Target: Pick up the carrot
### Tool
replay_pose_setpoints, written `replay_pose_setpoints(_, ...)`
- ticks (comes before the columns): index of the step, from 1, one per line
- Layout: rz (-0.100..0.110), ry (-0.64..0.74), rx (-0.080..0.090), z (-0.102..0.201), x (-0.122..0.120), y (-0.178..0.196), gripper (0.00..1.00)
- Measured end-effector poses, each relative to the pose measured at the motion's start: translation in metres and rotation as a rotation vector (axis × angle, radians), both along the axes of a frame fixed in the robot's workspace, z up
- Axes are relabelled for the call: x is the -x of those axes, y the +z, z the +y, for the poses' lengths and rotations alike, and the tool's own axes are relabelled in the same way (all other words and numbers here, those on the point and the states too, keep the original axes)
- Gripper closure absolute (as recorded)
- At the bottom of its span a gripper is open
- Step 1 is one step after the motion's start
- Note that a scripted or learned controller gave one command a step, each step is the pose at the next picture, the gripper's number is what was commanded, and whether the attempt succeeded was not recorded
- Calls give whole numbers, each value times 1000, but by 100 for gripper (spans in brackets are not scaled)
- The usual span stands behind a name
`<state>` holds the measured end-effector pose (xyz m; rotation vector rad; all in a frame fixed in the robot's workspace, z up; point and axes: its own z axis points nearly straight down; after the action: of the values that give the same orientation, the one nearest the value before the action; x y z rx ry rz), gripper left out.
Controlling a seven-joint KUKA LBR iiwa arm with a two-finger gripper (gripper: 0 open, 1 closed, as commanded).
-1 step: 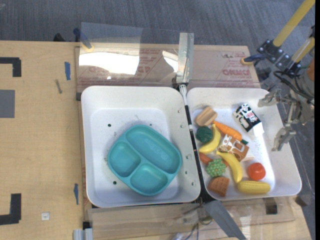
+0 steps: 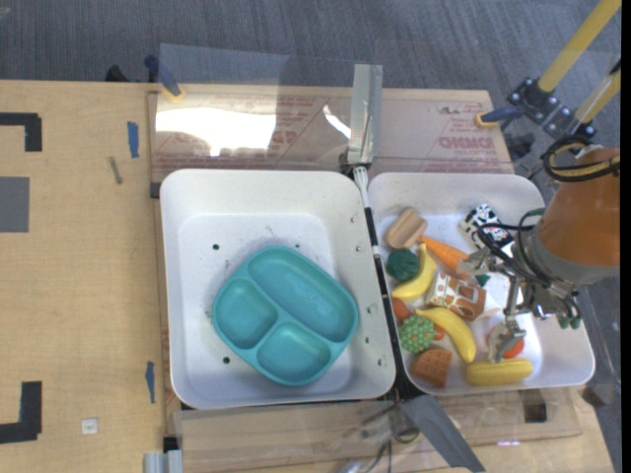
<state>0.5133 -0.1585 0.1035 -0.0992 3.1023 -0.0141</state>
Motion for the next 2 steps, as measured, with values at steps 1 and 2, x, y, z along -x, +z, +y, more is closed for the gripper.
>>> replay_pose_setpoints(1, 16, -169, -9, 51, -9, -13, 0)
replay_pose_setpoints(2, 28, -475, -17, 30, -78, -18, 0)
